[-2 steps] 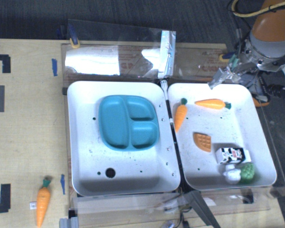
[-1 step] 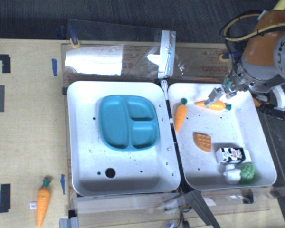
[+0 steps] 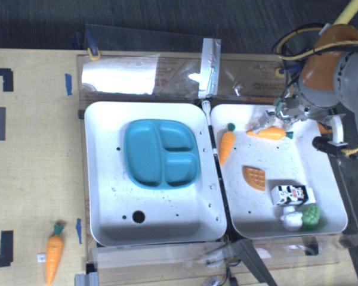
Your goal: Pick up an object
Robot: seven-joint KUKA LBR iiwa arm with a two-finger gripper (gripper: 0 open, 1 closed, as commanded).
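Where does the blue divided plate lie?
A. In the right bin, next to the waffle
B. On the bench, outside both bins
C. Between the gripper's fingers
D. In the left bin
D: the blue divided plate lies flat in the left bin, apart from the toys in the right bin.

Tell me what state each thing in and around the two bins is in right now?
Blue tray: flat in the left bin.
Carrot: leaning on the right bin's left wall.
Orange piece: lying under the gripper.
Waffle: flat, untouched.
Cow-print carton: on its side.
Second carrot: lying on the bench, outside the bins.
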